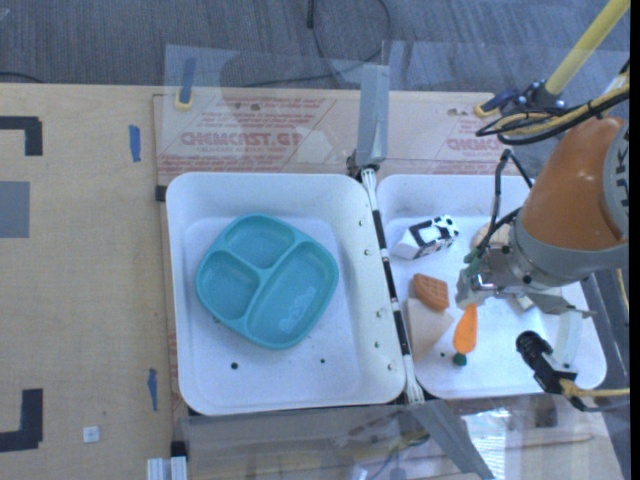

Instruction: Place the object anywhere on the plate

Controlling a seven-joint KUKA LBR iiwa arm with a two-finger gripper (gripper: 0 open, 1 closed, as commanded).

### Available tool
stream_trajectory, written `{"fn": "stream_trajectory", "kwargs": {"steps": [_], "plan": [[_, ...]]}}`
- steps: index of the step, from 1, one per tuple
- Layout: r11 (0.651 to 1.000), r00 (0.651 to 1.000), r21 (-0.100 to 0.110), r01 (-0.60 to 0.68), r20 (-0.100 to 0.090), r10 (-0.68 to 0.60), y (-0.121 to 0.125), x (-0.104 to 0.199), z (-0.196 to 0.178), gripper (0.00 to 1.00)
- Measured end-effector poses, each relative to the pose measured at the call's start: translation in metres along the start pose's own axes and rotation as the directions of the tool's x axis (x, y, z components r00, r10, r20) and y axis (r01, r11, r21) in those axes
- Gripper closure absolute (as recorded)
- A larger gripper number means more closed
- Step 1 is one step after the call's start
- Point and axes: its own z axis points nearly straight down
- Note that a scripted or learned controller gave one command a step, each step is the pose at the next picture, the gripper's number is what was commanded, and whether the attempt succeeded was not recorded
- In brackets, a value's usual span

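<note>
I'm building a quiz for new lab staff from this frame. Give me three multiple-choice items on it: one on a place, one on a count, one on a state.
1. Where does the teal plate sit?
A. left bin
B. right bin
C. on the floor

2. How many compartments does the plate have?
A. two
B. three
C. five

3. How does the orange carrot lie?
A. on the plate
B. on the right bin floor
C. outside both bins

Answers: 1 A, it sits in the left bin. 2 B, ridges split it in three. 3 B, it lies flat below the gripper.
</note>
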Motion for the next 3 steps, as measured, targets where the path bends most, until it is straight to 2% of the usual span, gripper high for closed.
{"fn": "stream_trajectory", "kwargs": {"steps": [1, 2, 3], "plan": [[0.999, 0.999, 0.001, 0.041, 0.001, -0.041, 0.052, 0.053, -0.059, 1.00], [0.995, 0.995, 0.001, -0.097, 0.002, 0.097, 0.016, 0.110, -0.116, 1.00], [1.000, 1.000, 0.001, 0.001, 0.001, -0.001, -0.004, 0.177, -0.159, 1.00]]}}
